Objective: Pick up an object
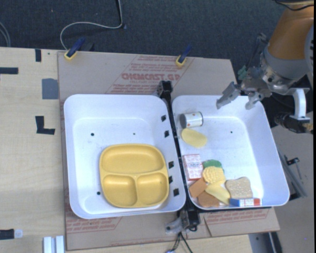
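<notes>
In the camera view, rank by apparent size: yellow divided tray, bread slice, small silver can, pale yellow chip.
1. yellow divided tray, by far
2. bread slice
3. pale yellow chip and small silver can look about alike, so I won't rank them.

A robotics lab, by the look of it. Two white bins (84, 120) sit clamped on a cardboard sheet (142, 75), tape marks (42, 124) dot the bench (21, 157), and cables (95, 28) trail across dark carpet (189, 15).

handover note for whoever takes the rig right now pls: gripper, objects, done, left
Gripper: open, holding nothing, above the far rim of the right bin.
Right bin holds: small metal can on its side, yellow potato-like piece, small red-and-white carton, toy corn cob, toy bread slice, more toy food in the near corner.
Left bin: yellow divided tray.
Done: nothing picked yet.
Left: descend, grasp one object, lift.
</notes>
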Controlling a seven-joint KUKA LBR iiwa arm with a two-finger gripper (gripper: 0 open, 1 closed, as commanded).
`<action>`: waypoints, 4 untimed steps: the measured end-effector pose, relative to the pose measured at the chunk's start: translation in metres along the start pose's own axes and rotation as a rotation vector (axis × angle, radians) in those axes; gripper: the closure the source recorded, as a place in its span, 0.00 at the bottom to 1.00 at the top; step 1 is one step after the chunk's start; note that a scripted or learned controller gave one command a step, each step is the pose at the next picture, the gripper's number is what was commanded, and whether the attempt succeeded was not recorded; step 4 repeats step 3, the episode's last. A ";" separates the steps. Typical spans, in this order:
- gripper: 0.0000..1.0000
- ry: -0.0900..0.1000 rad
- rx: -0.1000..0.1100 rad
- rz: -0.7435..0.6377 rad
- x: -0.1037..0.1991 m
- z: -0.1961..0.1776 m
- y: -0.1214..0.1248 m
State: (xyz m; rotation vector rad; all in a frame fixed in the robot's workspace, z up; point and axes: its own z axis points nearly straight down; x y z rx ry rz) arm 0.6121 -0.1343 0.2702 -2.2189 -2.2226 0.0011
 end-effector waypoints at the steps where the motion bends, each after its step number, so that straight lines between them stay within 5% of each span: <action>1: 0.00 0.002 0.007 -0.004 0.043 0.101 0.050; 2: 0.00 -0.003 -0.009 0.001 0.039 0.169 0.058; 3: 1.00 -0.001 -0.001 0.000 0.040 0.165 0.056; 4: 1.00 -0.001 -0.001 0.000 0.040 0.165 0.056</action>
